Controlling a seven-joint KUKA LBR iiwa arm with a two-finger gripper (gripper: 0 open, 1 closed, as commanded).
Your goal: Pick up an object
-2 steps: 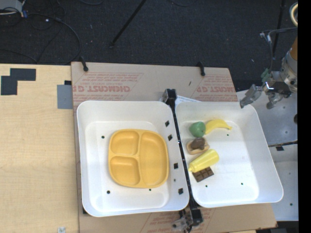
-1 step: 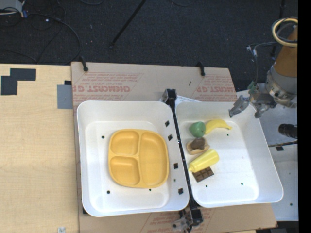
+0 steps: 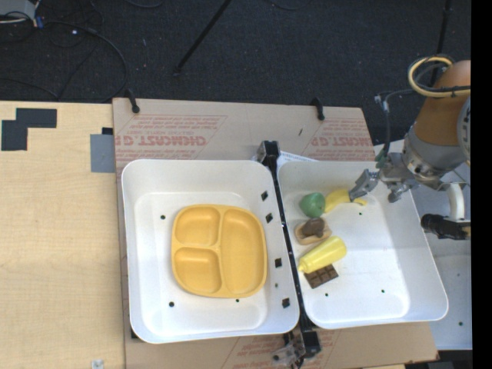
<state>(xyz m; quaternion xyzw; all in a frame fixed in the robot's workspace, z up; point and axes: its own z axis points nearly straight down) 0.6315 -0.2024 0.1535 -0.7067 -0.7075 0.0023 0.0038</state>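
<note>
The right bin (image 3: 400, 283) holds several small items in its left half. They are a green round piece (image 3: 312, 204), a yellow piece (image 3: 338, 199) beside it, a tan and brown piece (image 3: 312, 229), a yellow cylinder (image 3: 323, 254) and a dark brown bar (image 3: 322, 276). My gripper (image 3: 378, 191) hangs over the bin's far right part, open, with nothing between its fingers. Its left fingertip (image 3: 360, 191) is close to the right end of the yellow piece.
The left bin (image 3: 146, 206) holds a yellow divided plate (image 3: 219, 250). A black divider (image 3: 280, 237) runs between the bins. A flattened cardboard sheet (image 3: 231, 133) lies under both. A black fitting (image 3: 442, 225) sticks out by the right bin's edge.
</note>
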